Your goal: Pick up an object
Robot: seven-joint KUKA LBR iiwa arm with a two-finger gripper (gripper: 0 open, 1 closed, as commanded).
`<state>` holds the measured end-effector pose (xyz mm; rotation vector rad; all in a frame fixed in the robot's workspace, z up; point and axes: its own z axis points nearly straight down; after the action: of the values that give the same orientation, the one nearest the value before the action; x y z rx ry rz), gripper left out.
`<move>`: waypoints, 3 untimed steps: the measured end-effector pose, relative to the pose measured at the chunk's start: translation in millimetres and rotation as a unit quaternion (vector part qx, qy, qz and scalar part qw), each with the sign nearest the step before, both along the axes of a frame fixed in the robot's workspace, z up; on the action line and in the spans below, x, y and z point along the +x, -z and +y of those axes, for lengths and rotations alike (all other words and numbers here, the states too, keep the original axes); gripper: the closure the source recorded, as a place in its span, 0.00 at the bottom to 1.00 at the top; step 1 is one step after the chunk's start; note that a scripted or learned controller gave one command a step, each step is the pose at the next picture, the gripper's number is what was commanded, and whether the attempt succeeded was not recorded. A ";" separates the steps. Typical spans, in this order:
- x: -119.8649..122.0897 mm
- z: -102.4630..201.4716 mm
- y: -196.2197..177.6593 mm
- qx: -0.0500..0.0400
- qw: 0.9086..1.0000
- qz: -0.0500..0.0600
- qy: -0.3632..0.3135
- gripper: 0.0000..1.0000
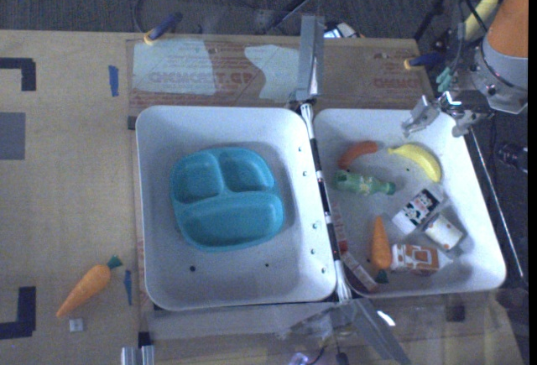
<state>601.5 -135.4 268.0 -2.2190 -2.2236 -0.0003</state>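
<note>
Your hand [438, 113] hangs wide and empty above the banana [419, 159]; you're approaching, so descend next.

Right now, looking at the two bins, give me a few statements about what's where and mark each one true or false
1. The blue divided plate lies in the left bin. True.
2. The banana lies in the left bin. False: it lies in the right bin, near its far edge.
3. One carrot lies outside both bins, on the bench to the left. True.
4. The gripper holds the banana. False: it hangs above the right bin's far edge, with nothing between its fingers.
5. The green bottle stands upright. False: it lies on its side in the right bin.
</note>
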 end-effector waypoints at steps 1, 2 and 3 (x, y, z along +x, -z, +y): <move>12.2 -2.2 155.4 0.000 0.998 0.000 -0.070 0.00; -2.0 -31.3 131.0 0.000 0.997 -0.001 -0.079 0.00; 30.9 -76.4 179.0 0.006 0.999 -0.005 -0.050 0.00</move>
<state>632.4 -211.9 88.9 -2.1040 -2.3314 -0.0234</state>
